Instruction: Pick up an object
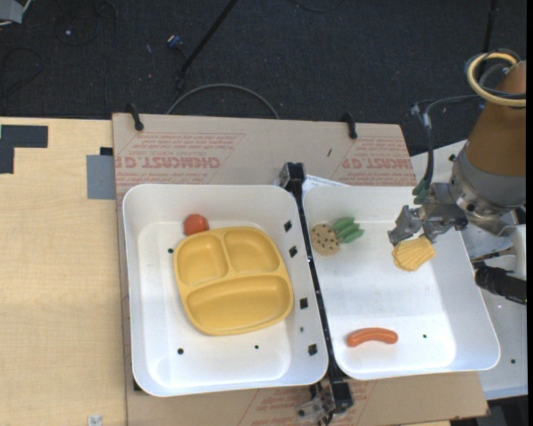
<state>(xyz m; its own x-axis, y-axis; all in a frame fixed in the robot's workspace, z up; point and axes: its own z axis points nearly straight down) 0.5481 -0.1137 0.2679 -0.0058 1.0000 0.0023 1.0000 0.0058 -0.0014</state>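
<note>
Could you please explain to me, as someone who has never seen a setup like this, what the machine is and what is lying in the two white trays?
This is one photo from a fixed camera above the bench, looking down at a slant. The grey robot arm with an orange band reaches in from the right; its two-finger gripper sits over the right shallow white bin, right beside a yellow ridged toy food piece. I cannot tell whether it actually grips that piece. The same bin has a round tan cookie, a green toy vegetable and an orange-red sausage. The left shallow white bin holds a yellow divided plastic plate and a small red ball next to its upper-left corner.
</note>
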